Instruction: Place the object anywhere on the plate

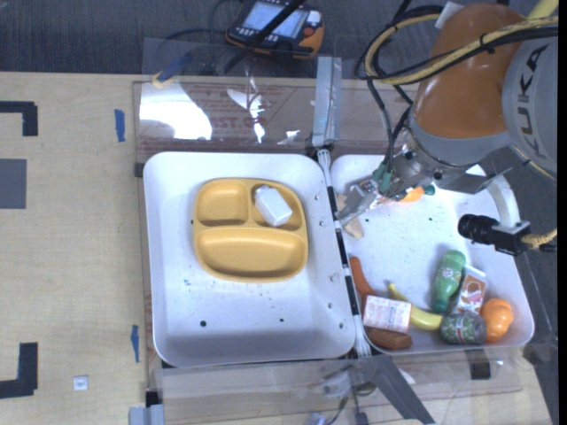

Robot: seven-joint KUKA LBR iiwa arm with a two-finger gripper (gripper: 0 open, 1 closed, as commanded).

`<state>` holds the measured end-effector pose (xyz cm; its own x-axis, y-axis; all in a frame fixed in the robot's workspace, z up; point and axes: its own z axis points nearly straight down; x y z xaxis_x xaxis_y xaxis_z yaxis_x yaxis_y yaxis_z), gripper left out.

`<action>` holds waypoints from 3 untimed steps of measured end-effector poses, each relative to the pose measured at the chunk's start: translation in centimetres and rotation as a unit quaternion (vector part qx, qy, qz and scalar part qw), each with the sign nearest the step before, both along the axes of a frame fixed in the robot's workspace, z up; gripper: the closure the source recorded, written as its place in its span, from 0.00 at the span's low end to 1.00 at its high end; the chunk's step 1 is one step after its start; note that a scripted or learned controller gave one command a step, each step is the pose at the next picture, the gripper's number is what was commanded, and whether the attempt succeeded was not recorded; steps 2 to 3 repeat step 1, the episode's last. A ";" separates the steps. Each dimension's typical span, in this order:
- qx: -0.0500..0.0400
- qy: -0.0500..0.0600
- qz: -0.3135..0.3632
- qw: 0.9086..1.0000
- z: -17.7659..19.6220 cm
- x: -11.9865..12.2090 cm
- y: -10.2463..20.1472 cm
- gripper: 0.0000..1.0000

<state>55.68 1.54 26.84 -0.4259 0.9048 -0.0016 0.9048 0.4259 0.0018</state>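
A yellow divided plate (251, 229) lies in the left bin (177, 308). A small white block (274, 206) rests in the plate's upper right compartment. My gripper (358, 200) hangs low over the upper left corner of the right bin (514, 264), close to the wall between the bins. A small tan piece (354, 229) lies just below the gripper, and an orange piece (409, 196) shows just to its right, under the wrist. I cannot tell whether either one touches the gripper.
Along the right bin's front lie a red sausage (359, 277), a white and red packet (387, 312), a banana (419, 315), a green bottle (447, 277), a carton (476, 290) and an orange (498, 317). A handheld controller (275, 23) sits behind the bins.
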 end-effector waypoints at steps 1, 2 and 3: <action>0.000 -0.001 -0.062 0.998 -0.4 6.3 -8.4 0.00; 0.000 -0.001 -0.062 0.998 -0.4 6.3 -8.4 0.00; 0.000 -0.001 -0.062 0.998 -0.4 6.3 -8.4 0.00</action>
